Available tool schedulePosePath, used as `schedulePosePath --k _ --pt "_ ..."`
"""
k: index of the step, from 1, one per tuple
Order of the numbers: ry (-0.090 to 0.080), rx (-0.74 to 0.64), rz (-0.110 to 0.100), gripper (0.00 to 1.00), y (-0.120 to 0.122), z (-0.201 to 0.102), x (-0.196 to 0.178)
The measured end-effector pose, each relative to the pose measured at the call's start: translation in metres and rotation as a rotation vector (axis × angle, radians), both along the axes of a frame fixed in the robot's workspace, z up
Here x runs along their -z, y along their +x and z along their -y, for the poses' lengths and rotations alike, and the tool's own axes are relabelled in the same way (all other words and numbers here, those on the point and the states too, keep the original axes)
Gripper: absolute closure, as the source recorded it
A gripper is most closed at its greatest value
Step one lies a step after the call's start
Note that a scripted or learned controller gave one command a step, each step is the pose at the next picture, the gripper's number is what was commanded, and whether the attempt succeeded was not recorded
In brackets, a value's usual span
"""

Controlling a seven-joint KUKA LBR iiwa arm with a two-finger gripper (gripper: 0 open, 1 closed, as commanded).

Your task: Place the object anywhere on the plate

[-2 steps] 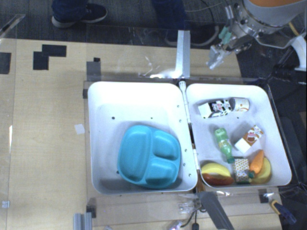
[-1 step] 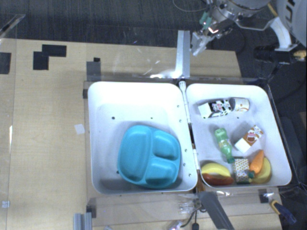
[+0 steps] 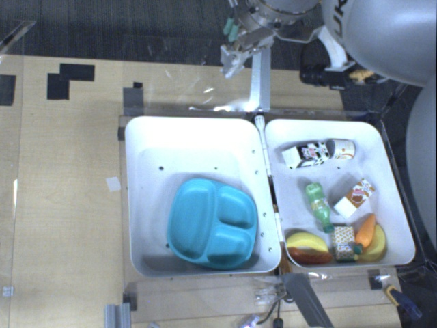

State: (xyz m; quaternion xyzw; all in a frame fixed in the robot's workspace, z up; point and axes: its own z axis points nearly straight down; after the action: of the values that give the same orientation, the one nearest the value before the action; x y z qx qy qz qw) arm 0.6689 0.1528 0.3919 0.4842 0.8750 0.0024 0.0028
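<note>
A blue divided plate (image 3: 213, 223) lies in the left bin (image 3: 157, 149), toward its front right. The right bin (image 3: 386, 162) holds the loose items: a cow-patterned carton (image 3: 305, 154), a white cup (image 3: 341, 149), a green bottle (image 3: 317, 204), a small white and orange carton (image 3: 355, 198), a carrot (image 3: 367, 230), a banana (image 3: 375, 245), a yellow-red fruit (image 3: 307, 247) and a small patterned box (image 3: 343, 240). My gripper (image 3: 233, 55) hangs high above the back edge of the bins, near the divider, far from the plate. I see nothing in it.
A metal divider rail (image 3: 266, 183) separates the two bins. The grey arm (image 3: 382, 19) fills the upper right, over the back of the right bin. Wooden bench surface (image 3: 61, 197) stretches out to the left.
</note>
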Motion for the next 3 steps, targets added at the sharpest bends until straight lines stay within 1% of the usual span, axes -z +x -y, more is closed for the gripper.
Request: schedulePosePath --k 1,2,3 --pt "0.001 0.014 0.001 1.0 0.0 -0.076 -0.046" --pt "0.001 0.014 0.001 0.0 0.0 -0.076 -0.046" --pt "0.0 -0.003 -0.001 0.0 -0.007 -0.073 -0.016"
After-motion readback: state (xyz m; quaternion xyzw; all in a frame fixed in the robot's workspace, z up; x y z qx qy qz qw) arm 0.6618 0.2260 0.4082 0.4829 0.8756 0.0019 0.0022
